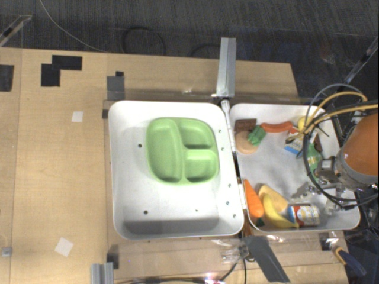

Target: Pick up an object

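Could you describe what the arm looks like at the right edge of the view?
The arm shows as a rounded orange band with grey metal parts below it. Black and yellow cables loop around it over the right bin. The gripper end is a tangle of small dark and silvery parts.

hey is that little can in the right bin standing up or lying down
Lying down. The can rests on its side near the front edge of the right bin, its length running across, next to the banana.
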Robot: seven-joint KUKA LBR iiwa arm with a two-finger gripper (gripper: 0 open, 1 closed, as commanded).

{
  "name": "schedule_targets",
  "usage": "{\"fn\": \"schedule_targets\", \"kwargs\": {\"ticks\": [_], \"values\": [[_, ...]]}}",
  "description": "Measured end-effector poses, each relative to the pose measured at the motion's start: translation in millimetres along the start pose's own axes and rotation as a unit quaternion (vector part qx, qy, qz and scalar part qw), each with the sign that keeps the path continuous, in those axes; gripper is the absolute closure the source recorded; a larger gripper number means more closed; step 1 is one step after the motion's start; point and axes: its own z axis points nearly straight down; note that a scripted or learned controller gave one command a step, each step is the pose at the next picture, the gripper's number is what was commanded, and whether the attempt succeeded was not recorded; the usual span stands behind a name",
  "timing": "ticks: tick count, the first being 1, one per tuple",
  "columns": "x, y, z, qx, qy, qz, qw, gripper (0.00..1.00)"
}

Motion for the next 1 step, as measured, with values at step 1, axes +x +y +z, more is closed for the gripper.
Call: {"fn": "schedule_targets", "kwargs": {"ticks": [1], "values": [[-1.3, -0.9, -0.3, 0.002, -0.001, -0.099, 0.9951, 0.0]]}}
